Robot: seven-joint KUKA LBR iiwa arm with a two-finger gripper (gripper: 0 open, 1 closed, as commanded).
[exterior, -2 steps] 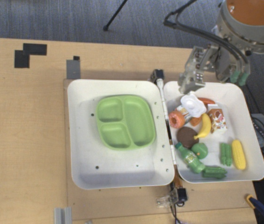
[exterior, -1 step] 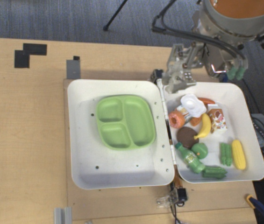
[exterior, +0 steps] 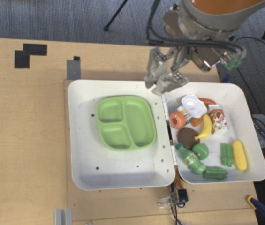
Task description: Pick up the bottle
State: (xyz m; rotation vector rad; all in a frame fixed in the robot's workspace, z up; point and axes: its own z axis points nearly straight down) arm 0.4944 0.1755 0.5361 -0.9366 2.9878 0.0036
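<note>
1. The bottle (exterior: 190, 158), green, lies on its side at the near-left of the right bin (exterior: 245, 107), just beside the bin's left wall, not yet lifted.
2. Touching or crowding it are a brown round piece (exterior: 186, 136), a green vegetable (exterior: 200, 150) and a green pepper-like piece (exterior: 215, 173); a banana (exterior: 206, 127) and a doughnut (exterior: 177, 120) lie farther back.
3. The gripper (exterior: 162, 81) hangs over the bins' far edge, well apart from the bottle; its fingers look spread with nothing between them.
4. Judged so, nothing is done: approach, descent, grasp and lift all remain.
5. The left bin (exterior: 83, 139) bears a green divided plate (exterior: 125, 122).
</note>
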